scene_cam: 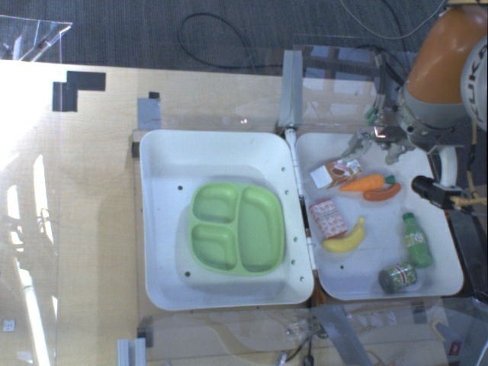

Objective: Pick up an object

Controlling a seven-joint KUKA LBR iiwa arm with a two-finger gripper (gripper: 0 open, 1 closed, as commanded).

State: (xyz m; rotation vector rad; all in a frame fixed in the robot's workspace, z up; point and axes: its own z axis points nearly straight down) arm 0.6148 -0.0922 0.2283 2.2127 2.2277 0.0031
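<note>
1. Green plastic divided plate [236, 229], smooth with rounded corners, lies in the left bin [156, 204].
2. Right bin [450, 277] holds a tapered orange carrot [364, 183], curved yellow banana [345, 238], green bottle [416, 239], tin can [399, 278] and patterned red packet [329, 218].
3. Gripper [378, 138] hangs over the right bin's far edge, jaws spread open, gripping nothing.

**One fixed camera, high over the bench**

The single view looks down at a slant from above the bench [84, 204], set well back. It takes in both white bins, the left bin [156, 204] and the right bin [450, 277], with dark carpet [152, 21] at the far edge.
</note>
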